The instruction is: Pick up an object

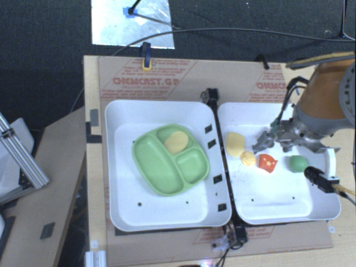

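Red strawberry-shaped toy (pixel 268 163) sits mid right white bin (pixel 278 207), yellow lump (pixel 235 144) at its 10 o'clock. Gripper (pixel 263 144) hovers just above, fingers maybe apart, holding nothing. Centre over it, then drop straight.

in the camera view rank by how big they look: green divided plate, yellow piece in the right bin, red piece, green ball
1. green divided plate
2. yellow piece
3. red piece and green ball: look alike, not ranked.
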{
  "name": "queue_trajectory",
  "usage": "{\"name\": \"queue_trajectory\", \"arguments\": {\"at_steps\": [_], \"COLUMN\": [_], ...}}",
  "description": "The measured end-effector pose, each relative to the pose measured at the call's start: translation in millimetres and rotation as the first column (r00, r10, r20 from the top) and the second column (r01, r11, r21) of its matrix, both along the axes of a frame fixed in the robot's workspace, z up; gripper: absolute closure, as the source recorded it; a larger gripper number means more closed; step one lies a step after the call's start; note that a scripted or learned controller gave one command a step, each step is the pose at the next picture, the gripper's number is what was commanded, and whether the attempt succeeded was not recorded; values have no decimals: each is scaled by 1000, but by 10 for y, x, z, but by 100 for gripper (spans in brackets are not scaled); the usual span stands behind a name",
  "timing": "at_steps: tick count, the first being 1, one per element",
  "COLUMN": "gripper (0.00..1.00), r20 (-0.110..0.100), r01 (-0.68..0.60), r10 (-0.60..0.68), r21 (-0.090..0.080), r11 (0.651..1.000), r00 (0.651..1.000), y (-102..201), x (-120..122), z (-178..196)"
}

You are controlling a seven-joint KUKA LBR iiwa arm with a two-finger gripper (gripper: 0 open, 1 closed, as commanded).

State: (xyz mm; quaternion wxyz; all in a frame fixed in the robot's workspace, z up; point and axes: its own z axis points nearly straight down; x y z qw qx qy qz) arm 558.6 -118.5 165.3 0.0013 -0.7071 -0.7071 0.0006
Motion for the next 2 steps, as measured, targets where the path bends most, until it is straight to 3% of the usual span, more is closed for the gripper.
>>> {"name": "queue_trajectory", "arguments": {"at_steps": [1, 2], "gripper": [0, 100], "r20": [-1, 6], "r01": [-1, 0], "r10": [1, 0], "r21": [0, -2], "r11": [1000, 1000], "r00": [1000, 1000], "y": [19, 11], "x": [-1, 17], "z": [-628, -485]}}
